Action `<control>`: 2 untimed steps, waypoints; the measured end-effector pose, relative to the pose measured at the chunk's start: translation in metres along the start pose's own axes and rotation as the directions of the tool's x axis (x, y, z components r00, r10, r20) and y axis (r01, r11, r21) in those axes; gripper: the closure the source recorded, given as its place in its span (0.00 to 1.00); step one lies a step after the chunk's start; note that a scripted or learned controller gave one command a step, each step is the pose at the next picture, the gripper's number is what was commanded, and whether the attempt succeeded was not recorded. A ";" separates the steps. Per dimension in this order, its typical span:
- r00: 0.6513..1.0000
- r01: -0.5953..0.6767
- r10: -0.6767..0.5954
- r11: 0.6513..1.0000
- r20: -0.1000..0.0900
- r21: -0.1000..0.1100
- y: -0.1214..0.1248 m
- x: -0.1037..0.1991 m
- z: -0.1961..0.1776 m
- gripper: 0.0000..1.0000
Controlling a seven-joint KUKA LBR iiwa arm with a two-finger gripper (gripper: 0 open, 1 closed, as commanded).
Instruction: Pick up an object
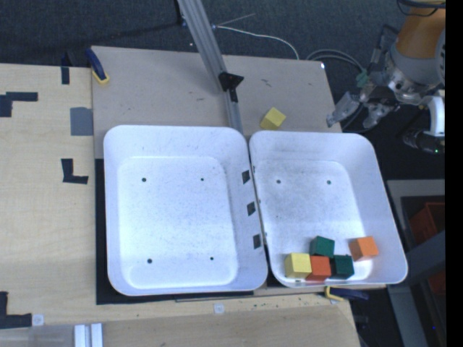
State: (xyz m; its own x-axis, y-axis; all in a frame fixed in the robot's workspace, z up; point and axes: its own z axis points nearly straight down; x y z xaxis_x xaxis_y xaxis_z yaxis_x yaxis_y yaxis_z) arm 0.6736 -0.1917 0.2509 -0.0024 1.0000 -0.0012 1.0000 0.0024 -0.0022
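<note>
Several small blocks lie at the near end of the right bin (362, 154): a yellow block (296, 264), an orange-red block (319, 267), two dark green blocks (323, 246) (342, 266), and an orange block (364, 248) against the right wall. My gripper (356, 111) hangs at the upper right, beyond the far right corner of that bin and outside it. Its fingers (340, 113) look spread apart with nothing between them. It is far from the blocks.
The left bin (116, 194) sits beside the right one. A loose yellow block (273, 118) rests on the bench behind the bins. A slanted metal rail (210, 42) runs down to the gap between the bins. Cables lie at the back.
</note>
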 end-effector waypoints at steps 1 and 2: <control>1.000 0.002 -0.002 1.000 -0.004 0.006 -0.033 0.052 0.048 0.00; 1.000 0.001 -0.001 1.000 -0.004 0.006 -0.142 0.124 0.060 0.00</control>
State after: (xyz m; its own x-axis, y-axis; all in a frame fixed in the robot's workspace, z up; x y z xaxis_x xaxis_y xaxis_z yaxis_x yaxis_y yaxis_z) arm 0.5311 -0.0679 0.1908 -0.0029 1.0000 0.0030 1.0000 0.0029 -0.0081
